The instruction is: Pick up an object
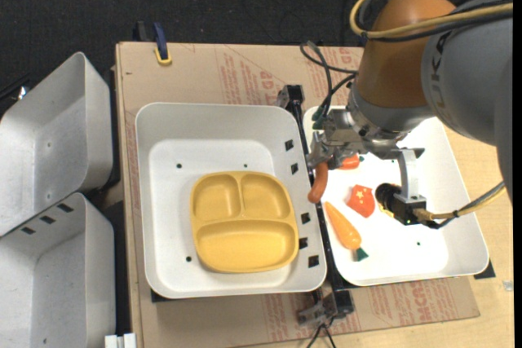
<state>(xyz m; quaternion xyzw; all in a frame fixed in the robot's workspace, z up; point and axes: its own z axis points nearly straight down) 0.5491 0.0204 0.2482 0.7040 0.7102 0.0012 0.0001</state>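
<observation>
The arm [440, 53], grey with a broad orange band, reaches in from the right of the frame and covers the upper part of the right bin [424, 257]. Its hand [330, 144] sits low over that bin's upper left corner, close to the wall shared with the left bin [163, 175]. The wrist hides the hand from above, so I cannot tell whether it is open, closed or gripping anything.

Directly below the hand in the frame is a sausage toy [317, 182], red-orange and slim. It stands nearly upright in the picture, right on the line where the two bins meet, and its upper end reaches up to the hand. Whether the hand holds it or it simply lies against the bin wall cannot be told.

A small red piece [349, 163] shows just to the right of the hand, partly tucked beneath it. Lower in the right bin lies a strawberry toy [362, 200], red with yellow specks, near the sausage toy but apart from it. Just below the strawberry toy lies a carrot [343, 227], orange, slanting from upper left to lower right with its green tip at the lower end.

The left bin holds a yellow tray [243, 221] with three compartments, lying flat near the bin's middle. Both bins rest on the cardboard-covered counter [212, 69].
</observation>
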